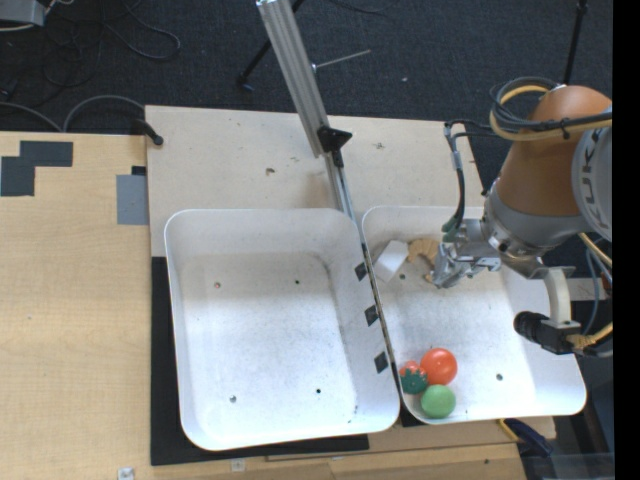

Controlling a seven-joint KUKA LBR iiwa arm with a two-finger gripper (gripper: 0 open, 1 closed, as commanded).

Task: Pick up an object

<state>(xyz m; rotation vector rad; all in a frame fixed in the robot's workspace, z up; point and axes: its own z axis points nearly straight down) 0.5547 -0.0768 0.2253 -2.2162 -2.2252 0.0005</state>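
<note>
My gripper [441,274] hangs over the upper middle of the right bin [540,393], pointing down and to the left. Just left of its tip lies a pale tan object [424,249], and beside that a small white block [389,259] near the divider. The tip is close to the tan object, but contact cannot be made out. A red ball [439,365], a green ball [437,401] and a small red-and-green piece [411,377] sit together at the bin's front left corner.
The left bin [200,268] lies beside the right one, with black clips [372,314] along the shared rim. A slanted metal rail [300,78] rises behind the bins. The arm's orange band [545,158] and cables [458,183] stand over the right bin's far side.
</note>
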